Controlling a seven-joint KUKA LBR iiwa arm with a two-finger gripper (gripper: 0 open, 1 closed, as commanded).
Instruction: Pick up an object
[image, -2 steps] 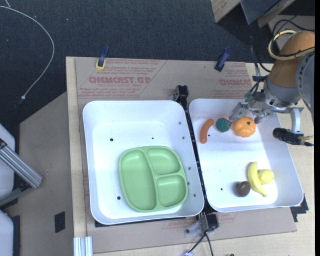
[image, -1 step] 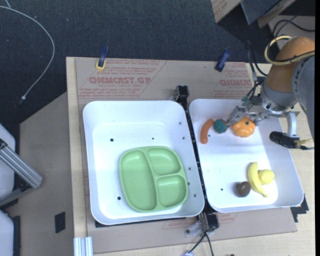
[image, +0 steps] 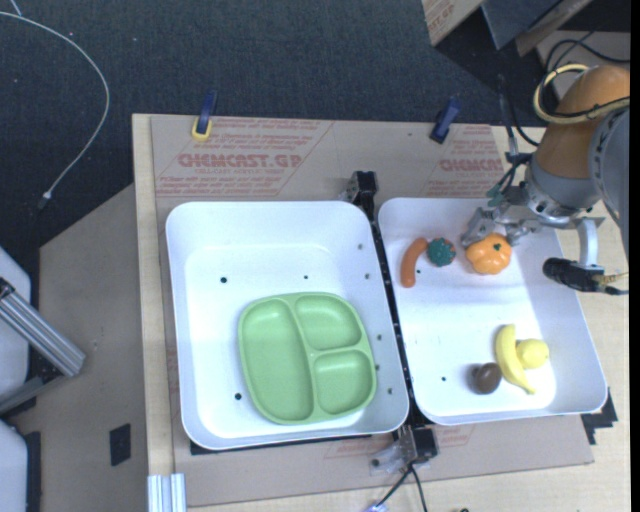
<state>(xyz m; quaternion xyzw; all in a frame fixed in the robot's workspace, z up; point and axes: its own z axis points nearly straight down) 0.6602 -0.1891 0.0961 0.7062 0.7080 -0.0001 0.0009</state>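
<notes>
The end effector (image: 497, 232) sits low over the small orange plastic pumpkin (image: 488, 256) at the right bin's twelve o'clock, grip unreadable from here, so it should close squarely before lifting.

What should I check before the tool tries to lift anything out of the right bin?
1. Tool over a target: ok, it sits right above the orange fruit at the far end of the right bin.
2. Fruit actually between the fingers: cannot tell, the wrist hides the contact.
3. Neighbours near the target: not ok, the teal ball and the orange carrot lie close on the fruit's left.
4. Other objects out of the way: ok, the banana and the brown piece are at the near end.
5. Left bin: ok, the green divided plate lies flat in it, away from the arm.
</notes>
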